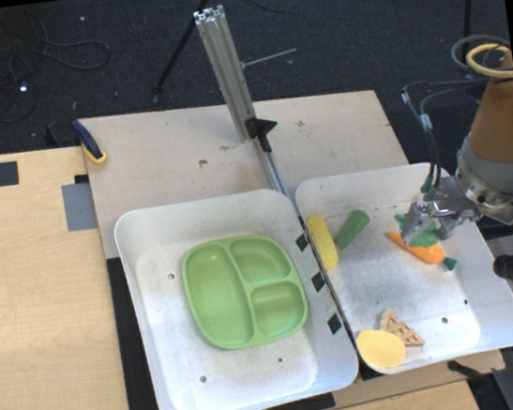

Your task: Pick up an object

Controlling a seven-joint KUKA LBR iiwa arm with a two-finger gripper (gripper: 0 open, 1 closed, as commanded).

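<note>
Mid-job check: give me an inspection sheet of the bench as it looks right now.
Surface: two white bins, left and right, side by side on the bench.
Job's things: right bin holds corn, green cucumber, carrot, waffle piece, yellow disc.
Clutter: green tray in left bin.
Grippers: pincer low over the carrot; grasp unclear.
Cables: black cables on the floor behind.
Surroundings: metal post behind the bins.
</note>
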